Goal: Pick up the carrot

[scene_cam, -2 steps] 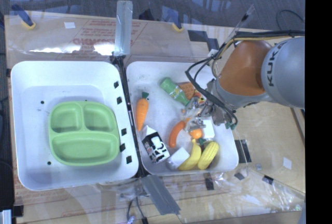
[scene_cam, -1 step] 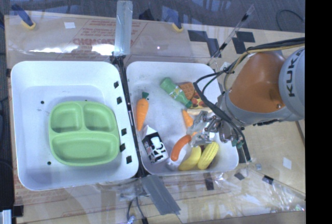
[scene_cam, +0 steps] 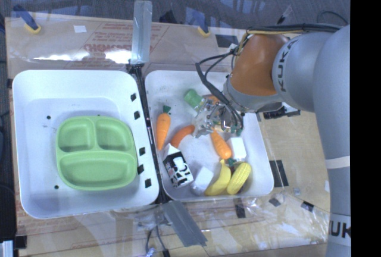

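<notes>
- My claw hangs over the middle of the right bin, reaching in from three o'clock, with my orange wrist band just above it.
- I cannot tell whether my claw is released or clenched; its metal parts blur together from this angle.
- The carrot lies near the right bin's left wall, at about nine o'clock from my claw, its green stub pointing toward twelve o'clock.
- The carrot sits apart from my claw, nothing of mine touching it.
- A second orange piece lies between the carrot and my claw, tilted, just beside a black-and-white box.
- Another orange, carrot-like piece lies right under my claw, at about six o'clock from it; whether I touch it I cannot tell.
- A small green thing rests at about eleven o'clock from my claw.
- A banana and a corn cob lie side by side, touching, near the bin's bottom wall at six o'clock.
- A white block sits just above the corn, and another white block lies just left of the banana.
- The left bin holds a green divided plate, well apart from my claw at nine o'clock.
- Both bins stand side by side on the counter.
</notes>
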Controlling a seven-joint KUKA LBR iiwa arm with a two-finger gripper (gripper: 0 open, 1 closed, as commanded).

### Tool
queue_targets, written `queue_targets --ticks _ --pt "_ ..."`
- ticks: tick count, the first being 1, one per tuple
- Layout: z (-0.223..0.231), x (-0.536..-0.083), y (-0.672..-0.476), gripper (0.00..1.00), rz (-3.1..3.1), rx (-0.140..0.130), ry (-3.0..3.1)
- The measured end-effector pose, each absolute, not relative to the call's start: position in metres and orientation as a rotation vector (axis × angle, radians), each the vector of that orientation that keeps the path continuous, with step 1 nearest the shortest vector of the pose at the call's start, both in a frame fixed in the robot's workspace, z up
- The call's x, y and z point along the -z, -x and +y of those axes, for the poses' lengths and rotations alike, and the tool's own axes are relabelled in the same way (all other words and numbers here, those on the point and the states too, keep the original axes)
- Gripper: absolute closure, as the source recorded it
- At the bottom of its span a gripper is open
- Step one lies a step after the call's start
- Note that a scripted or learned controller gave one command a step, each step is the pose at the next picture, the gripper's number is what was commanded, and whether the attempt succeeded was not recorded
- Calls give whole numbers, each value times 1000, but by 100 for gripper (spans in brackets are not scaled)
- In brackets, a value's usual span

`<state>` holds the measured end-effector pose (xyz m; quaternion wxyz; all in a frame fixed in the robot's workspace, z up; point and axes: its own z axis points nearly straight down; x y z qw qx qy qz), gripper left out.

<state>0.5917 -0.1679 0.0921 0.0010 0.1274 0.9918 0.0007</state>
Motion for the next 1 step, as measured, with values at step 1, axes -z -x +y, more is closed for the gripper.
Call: queue_targets --ticks 1 --pt "-127 -151 -537 100 3028 -2 -832"
